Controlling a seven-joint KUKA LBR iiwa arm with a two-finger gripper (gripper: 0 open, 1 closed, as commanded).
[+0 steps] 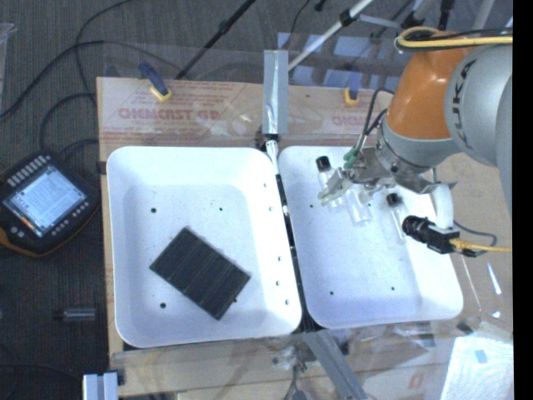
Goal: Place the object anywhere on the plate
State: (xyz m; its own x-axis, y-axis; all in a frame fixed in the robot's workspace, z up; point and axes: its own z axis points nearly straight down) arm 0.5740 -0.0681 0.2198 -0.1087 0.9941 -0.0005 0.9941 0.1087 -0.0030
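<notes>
Nearest, in the left bin [125, 223]: a flat, dark, ribbed rectangular plate [200, 272], lying askew on smooth white plastic. Across the divider, the right bin [375, 298], glossy and shallow. Farther back, over its upper part, the gripper [354, 197] with clear, glassy fingers; spread or closed, cannot tell. Object to be placed: not made out.

Dark plate [200, 272] is taking up left bin [133, 173] centre; floor around it lying open. Arm [450, 98] is overhanging right bin [433, 307] top.
</notes>
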